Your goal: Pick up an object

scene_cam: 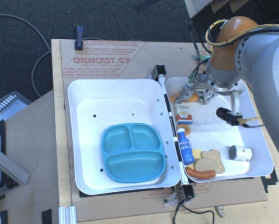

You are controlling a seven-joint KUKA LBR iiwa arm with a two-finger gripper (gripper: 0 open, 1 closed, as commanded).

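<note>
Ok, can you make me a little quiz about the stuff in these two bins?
1. True or false: the blue divided plate lies in the left bin.
2. Which toy food lies nearest the front edge of the right bin? A) hot dog B) banana C) apple
3. Fill in: the blue bottle lies along the right bin's ____ wall.

Key
1. True.
2. A, the hot dog, just in front of the toast slice.
3. Left, beside the divide between the bins. The gripper is over the far end of that bin.
</note>
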